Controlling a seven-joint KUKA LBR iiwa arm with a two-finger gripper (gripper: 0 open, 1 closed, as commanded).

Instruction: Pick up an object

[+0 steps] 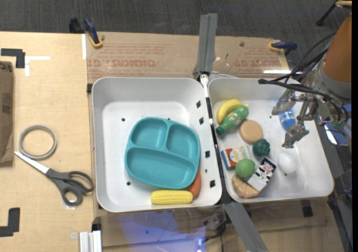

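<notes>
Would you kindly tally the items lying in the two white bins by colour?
Teal: 1 (tray)
Yellow: 2 (corn, banana)
Orange: 1 (carrot)
Green: 3 (bottle, ball, dark piece)
Tan: 2 (disc, bread)
White: 1 (egg)
Printed: 2 (carton, card)
Total: 12
</notes>
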